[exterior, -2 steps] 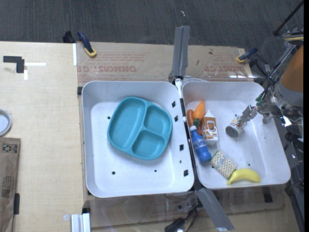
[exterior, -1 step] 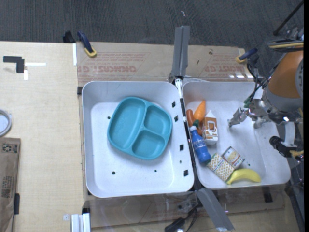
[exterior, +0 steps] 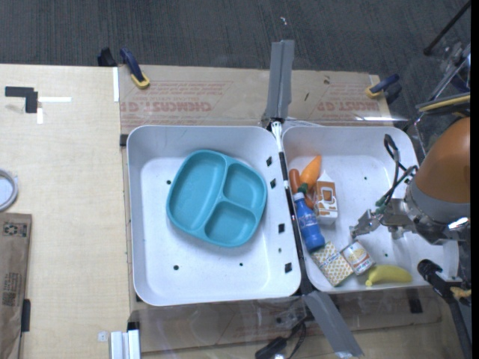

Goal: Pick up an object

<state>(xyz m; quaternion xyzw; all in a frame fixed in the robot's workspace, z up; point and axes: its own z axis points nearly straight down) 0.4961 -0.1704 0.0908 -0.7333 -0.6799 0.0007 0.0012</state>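
Yellow banana [exterior: 388, 276] lies at the right bin's [exterior: 352, 134] front edge, small can [exterior: 357, 258] just beside it. Gripper [exterior: 364, 226] hangs above the can w/ fingers apart, nothing between them. Recommend: descend straight, centre on one item, avoid the bin wall.

Left bin [exterior: 142, 223]: one teal three-compartment plate [exterior: 216, 197], lying flat. Bench, left side: tape roll [exterior: 6, 191] at the edge; brown paper bag [exterior: 15, 275] below it. Rear edge: blue-and-yellow clamps [exterior: 133, 69], [exterior: 383, 87] on cardboard [exterior: 194, 96].
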